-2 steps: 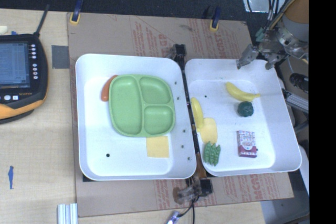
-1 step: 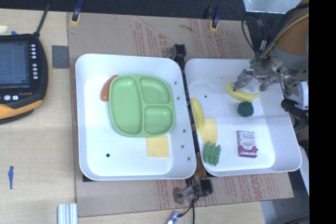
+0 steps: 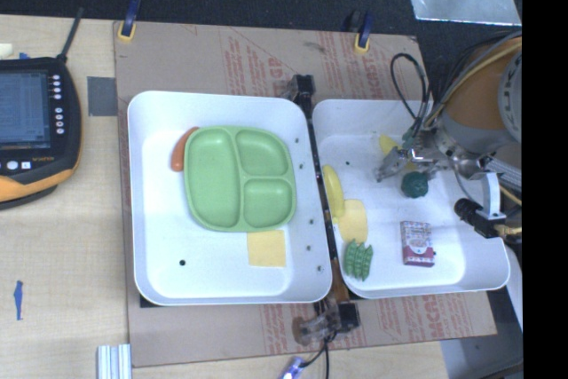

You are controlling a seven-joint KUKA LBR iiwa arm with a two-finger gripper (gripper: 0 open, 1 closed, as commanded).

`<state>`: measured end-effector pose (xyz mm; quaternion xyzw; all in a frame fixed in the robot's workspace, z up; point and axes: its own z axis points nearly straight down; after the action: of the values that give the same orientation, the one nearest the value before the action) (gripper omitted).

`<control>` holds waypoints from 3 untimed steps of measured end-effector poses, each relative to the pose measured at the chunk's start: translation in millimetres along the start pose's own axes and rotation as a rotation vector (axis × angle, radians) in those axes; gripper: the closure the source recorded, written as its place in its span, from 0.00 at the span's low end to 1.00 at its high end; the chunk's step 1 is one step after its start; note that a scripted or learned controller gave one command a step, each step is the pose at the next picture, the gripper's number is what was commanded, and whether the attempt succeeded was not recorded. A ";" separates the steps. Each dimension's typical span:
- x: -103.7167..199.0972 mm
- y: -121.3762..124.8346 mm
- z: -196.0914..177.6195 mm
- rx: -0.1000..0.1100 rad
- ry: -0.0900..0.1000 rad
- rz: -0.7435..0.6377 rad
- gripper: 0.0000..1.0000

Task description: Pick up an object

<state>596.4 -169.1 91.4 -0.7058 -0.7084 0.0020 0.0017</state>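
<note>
From my remote station I watch the arm (image 3: 484,115) reach in from the right over the right-hand bin (image 3: 484,275), its gripper (image 3: 398,162) low in the upper part of that bin, beside a dark green round object (image 3: 414,185). Whether the jaws are spread or pressed together I cannot tell; the metal parts blur into each other at this slant, and nothing is plainly pinched between them. A small yellow piece (image 3: 387,142) lies just above the gripper.

The green round object, touching or nearly touching the gripper's lower side, looks to me the likeliest target, since it sits alone on bare white floor with room around it. The other candidates in this bin crowd the left wall: a yellow banana-like piece (image 3: 332,188), a pale yellow block (image 3: 353,220) just below it, and a green ridged item (image 3: 358,259) under that. Pressed to the wall, they would be harder to straddle. A red-and-white packet (image 3: 416,242) lies flat nearer the middle, well apart from the gripper.

The left-hand bin (image 3: 151,191) holds a green divided plate (image 3: 240,177) with an orange object (image 3: 180,150) tucked partly under its left edge, and a flat yellow square (image 3: 267,248) below it. On the desk (image 3: 53,280) at far left rests the control pendant (image 3: 31,129).

I judge the pick not yet made.
</note>
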 end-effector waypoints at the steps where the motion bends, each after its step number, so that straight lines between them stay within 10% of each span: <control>1: -1.4 0.2 -10.8 0.001 -0.002 -0.001 1.00; 2: -1.4 0.1 -10.8 0.001 -0.003 -0.002 0.00; 3: -25.7 -38.5 0.2 0.000 -0.001 -0.001 0.00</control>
<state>558.0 -195.0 91.4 -0.7054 -0.7088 0.0023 0.0015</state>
